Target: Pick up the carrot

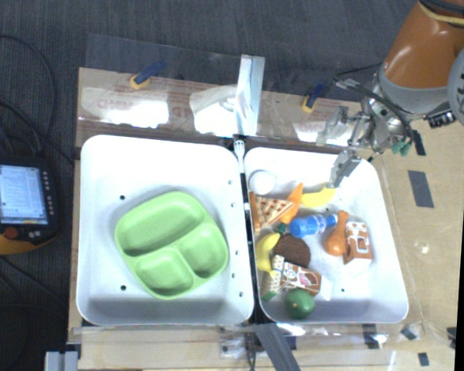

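The carrot (336, 239) is a stubby orange piece in the right bin (385, 255). It lies between a blue bottle (312, 224) and a small red-and-white box (358, 242). My gripper (344, 166) hangs over the bin's far right corner, above a yellow banana (319, 197). It is well apart from the carrot, which lies nearer the camera. Nothing shows in its grasp.
The right bin also holds a waffle (270, 209), an orange wedge (295, 195), a white ball (261, 180), a brown cookie (294, 248), a snack box (295, 279) and a green fruit (300, 304). A green divided plate (172, 242) sits in the left bin (106, 172). A tablet (17, 197) lies at far left.
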You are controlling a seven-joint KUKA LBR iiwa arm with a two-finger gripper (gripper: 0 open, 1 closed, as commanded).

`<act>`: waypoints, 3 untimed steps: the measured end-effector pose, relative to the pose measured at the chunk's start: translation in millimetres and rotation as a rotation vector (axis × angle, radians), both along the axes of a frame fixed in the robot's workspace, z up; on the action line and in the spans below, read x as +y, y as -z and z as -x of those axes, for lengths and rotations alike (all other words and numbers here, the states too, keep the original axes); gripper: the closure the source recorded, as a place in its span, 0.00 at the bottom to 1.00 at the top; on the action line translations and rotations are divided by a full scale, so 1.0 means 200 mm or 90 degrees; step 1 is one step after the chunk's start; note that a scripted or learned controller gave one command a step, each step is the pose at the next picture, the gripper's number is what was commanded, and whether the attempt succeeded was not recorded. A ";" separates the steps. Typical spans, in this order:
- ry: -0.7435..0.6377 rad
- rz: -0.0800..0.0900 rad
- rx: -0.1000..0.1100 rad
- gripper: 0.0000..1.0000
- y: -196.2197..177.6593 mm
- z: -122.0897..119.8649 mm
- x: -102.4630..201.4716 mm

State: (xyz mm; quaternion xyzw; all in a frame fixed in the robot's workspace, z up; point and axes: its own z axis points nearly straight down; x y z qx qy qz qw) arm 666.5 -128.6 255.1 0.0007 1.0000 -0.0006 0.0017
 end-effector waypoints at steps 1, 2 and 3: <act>0.057 0.001 -0.013 0.00 0.74 0.08 0.11; 0.102 -0.003 -0.013 0.00 0.77 0.05 0.18; -0.098 0.002 -0.007 0.00 0.82 0.02 0.16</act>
